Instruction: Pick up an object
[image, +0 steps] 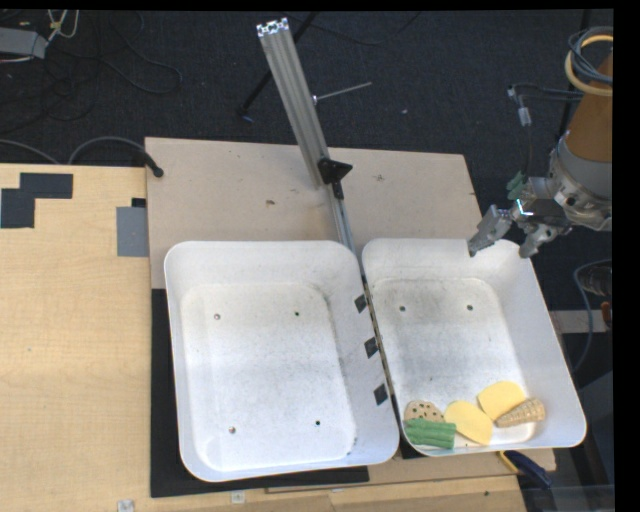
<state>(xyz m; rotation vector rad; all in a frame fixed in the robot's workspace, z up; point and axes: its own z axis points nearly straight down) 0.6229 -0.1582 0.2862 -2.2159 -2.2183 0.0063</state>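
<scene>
Arm: we see the grey arm (585, 150) with its orange band coming in from the right, its wrist hanging over the far right corner of the right bin (520, 300).
Gripper: the gripper (507, 232) sits above that bin's far rim, close to its far right corner; we see two grey fingers (487, 231) set apart with nothing between them, so we read the tool as released.
Right bin: all its objects crowd into the near edge, toward the near right corner, well apart from the gripper.
Yellow pieces: we count two, a rounder yellow piece (500, 397) farther in and a flatter yellow piece (470, 420) just beside it toward the near rim; they look to touch or overlap.
Cone: a tan, ridged cone (521, 411) lies on its side against the rounder yellow piece, nearest the right rim.
Cookie: a brown speckled cookie (424, 410) lies left of the yellow pieces, near the bin's left wall.
Green item: a green ridged item (431, 432) lies along the near rim, just in front of the cookie and touching the flatter yellow piece.
Left bin: the left bin (200, 270) stands beside the right one, their rims meeting along a line of black clips (371, 346).
Bench: we see a slanted metal rail (300, 110) rising from the board (230, 190) behind the bins.
</scene>
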